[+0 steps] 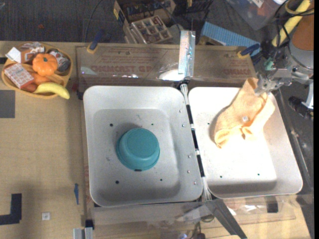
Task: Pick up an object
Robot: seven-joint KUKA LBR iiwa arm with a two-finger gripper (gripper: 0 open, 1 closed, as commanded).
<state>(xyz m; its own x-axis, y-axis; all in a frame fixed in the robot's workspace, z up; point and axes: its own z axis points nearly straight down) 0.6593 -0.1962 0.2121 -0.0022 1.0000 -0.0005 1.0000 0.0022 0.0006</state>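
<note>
A pale orange cloth (241, 119) stretches across the upper part of the right bin (249, 171). Its top corner is pulled up to my gripper (262, 87), which stands at the bin's far right corner and is shut on that corner. The cloth's lower end still rests, bunched, on the bin floor near the middle. A teal bowl (138, 148) sits upside down in the middle of the left bin (94, 133), far from the gripper.
A basket of toy food (36, 69) with a banana and a small pumpkin sits on the bench at the far left. A cardboard wall (129, 63) runs behind both bins. Cables and boxes crowd the space behind it.
</note>
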